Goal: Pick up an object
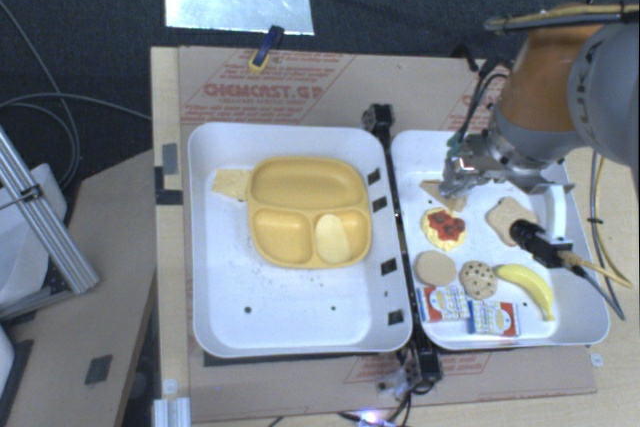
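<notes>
Dark carpet surrounds the tabletop, where a brown board printed "CHEMCAST" in red lies under two white bins: the left bin carries a yellow divided tray, and the right bin holds the toy food. Low over the right bin's upper part, the claw hangs just above a tan wedge-shaped piece, and whether it is open or closed cannot be told. Below it lie a small pizza, a round biscuit, a chocolate-chip cookie, a slice of bread, a milk carton with unreadable print, and a banana whose long axis runs diagonally, from upper left down to lower right.
</notes>
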Robot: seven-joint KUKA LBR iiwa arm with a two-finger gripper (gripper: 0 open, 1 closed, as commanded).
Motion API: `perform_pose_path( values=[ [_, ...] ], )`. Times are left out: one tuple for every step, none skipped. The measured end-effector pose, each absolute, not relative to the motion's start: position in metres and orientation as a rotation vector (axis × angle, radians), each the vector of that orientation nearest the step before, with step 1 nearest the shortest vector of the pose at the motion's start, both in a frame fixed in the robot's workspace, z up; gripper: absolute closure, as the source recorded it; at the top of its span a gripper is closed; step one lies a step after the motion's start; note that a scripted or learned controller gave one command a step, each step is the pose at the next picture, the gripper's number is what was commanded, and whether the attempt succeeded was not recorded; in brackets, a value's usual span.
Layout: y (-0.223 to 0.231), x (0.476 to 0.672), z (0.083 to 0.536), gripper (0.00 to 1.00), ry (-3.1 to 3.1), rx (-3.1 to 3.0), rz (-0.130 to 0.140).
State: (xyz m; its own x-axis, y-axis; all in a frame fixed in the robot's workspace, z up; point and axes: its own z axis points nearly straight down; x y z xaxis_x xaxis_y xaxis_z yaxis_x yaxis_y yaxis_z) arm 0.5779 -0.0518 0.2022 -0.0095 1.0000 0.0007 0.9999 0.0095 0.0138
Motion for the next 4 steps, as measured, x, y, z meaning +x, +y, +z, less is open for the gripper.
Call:
perform_pose_path(
  values=[
    [-0.055,0.575,0.196,0.00,2.224,2.216,0.003],
    [-0.095,0.572,0.079,0.00,2.220,2.223,-0.004],
    [-0.094,0.575,0.097,1.00,2.220,2.215,0.006],
    [-0.093,0.575,0.096,0.00,2.221,2.216,0.005]
  ],
)
